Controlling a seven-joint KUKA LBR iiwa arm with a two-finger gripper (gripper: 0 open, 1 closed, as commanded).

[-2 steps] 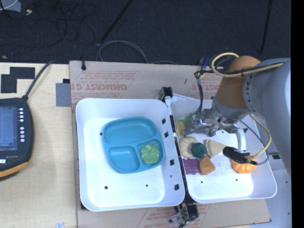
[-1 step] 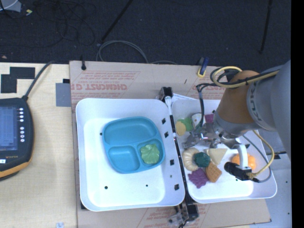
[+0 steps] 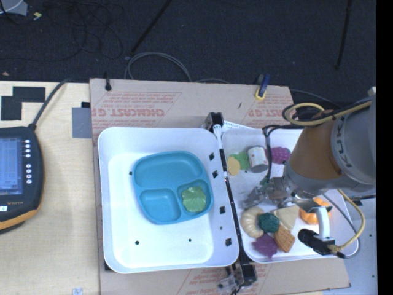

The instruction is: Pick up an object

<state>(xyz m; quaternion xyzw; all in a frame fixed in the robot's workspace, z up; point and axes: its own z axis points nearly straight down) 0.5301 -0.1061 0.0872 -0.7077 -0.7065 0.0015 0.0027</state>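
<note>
My gripper [image 3: 263,194] is low in the right bin [image 3: 245,255], near its middle, under the arm's orange-banded wrist. Just below it lie a beige croissant-shaped piece [image 3: 249,220], a dark teal object [image 3: 268,222] and a pale wedge [image 3: 287,216]. Further toward the front lie a purple piece [image 3: 266,246] and an orange waffle-like piece [image 3: 284,239]. Behind the gripper sit a yellow-green item [image 3: 237,163], a grey cylinder [image 3: 258,158] and purple grapes [image 3: 281,155]. An orange item [image 3: 312,214] peeks out beside the wrist.
The left bin [image 3: 116,238] holds a blue compartment tray [image 3: 171,186] with a green leafy item [image 3: 194,199] in its lower right compartment. A divider ridge [image 3: 222,189] separates the bins. A teach pendant [image 3: 15,174] lies at the far left.
</note>
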